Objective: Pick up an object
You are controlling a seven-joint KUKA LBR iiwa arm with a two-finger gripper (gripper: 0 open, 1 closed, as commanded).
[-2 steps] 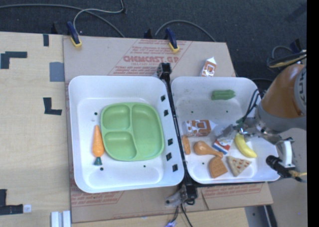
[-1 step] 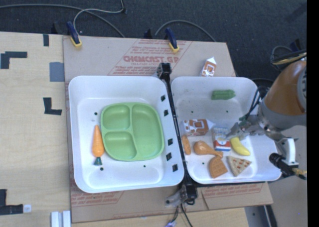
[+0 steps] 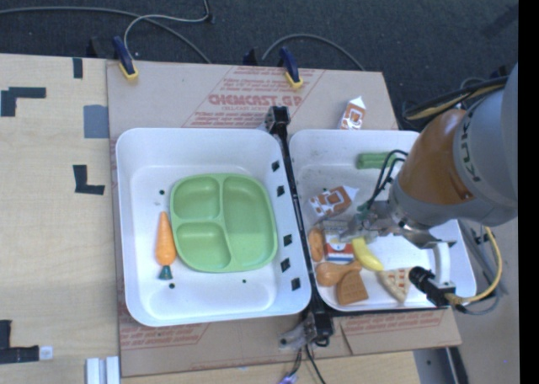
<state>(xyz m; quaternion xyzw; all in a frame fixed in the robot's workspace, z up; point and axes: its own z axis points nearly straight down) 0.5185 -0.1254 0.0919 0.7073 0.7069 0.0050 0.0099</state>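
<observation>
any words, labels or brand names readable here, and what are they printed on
"CHEMCAST GP": red print on the brown protective sheet under the bins; the smaller red lines around it are too blurred to read.
Small carton behind the right bin: print unreadable.
Packet in the right bin: print unreadable.

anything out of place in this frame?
One thing: a small carton lies on the cardboard outside the right bin, just past its far rim. The carrot sits beside the green plate, not on it.

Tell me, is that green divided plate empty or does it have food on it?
Empty: all compartments of the green plate show bare green. The toy carrot lies beside it on the bin floor.
</observation>
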